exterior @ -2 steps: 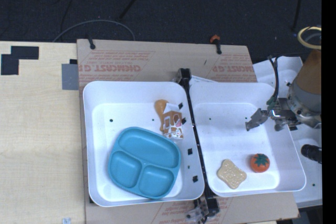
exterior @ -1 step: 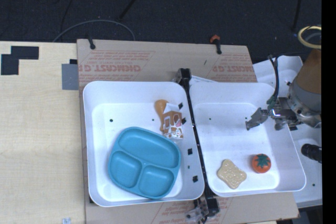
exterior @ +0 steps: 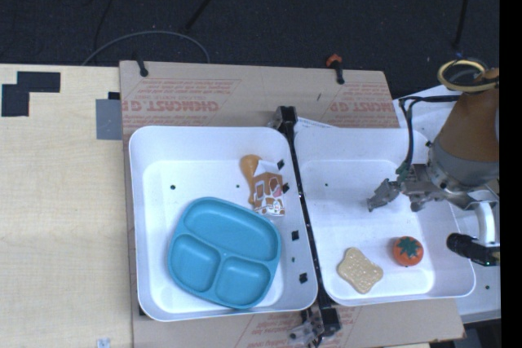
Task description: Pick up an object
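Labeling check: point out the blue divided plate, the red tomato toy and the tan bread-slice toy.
Blue divided plate [exterior: 223,251]: camera view, centre divider.
Red tomato toy [exterior: 408,251]: camera view, middle of body.
Tan bread-slice toy [exterior: 360,270]: camera view, middle of top face.

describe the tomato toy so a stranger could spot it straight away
Look in the right-hand white bin, at its near right corner. The tomato toy is small, round and red-orange with a green top, right of the flat pale biscuit-shaped piece.
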Controlling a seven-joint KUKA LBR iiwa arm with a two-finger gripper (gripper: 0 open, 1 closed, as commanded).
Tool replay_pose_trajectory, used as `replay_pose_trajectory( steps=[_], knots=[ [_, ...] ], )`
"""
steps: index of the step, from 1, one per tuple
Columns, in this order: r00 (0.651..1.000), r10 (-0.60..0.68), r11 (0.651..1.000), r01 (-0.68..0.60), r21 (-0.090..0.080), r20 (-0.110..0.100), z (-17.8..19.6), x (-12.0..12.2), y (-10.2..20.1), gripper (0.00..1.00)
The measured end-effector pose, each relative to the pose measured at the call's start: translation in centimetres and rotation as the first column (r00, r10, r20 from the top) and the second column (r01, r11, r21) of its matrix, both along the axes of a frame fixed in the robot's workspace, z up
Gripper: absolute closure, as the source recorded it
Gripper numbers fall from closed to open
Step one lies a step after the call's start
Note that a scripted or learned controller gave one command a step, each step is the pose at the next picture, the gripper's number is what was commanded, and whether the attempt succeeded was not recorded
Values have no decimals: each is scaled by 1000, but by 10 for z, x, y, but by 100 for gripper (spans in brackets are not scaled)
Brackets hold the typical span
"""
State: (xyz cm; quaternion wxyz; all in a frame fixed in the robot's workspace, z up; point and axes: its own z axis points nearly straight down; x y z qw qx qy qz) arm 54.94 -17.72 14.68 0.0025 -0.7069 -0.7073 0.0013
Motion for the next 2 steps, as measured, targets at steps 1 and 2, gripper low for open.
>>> replay_pose_trajectory(
  steps=[1, 2],
  knots=[
    [1000, -1, 1000, 1, 1, -2, -54, -1, 1, 0],
    [1000, -4, 1000, 4, 0, 0, -41, -1, 0, 100]
  ],
)
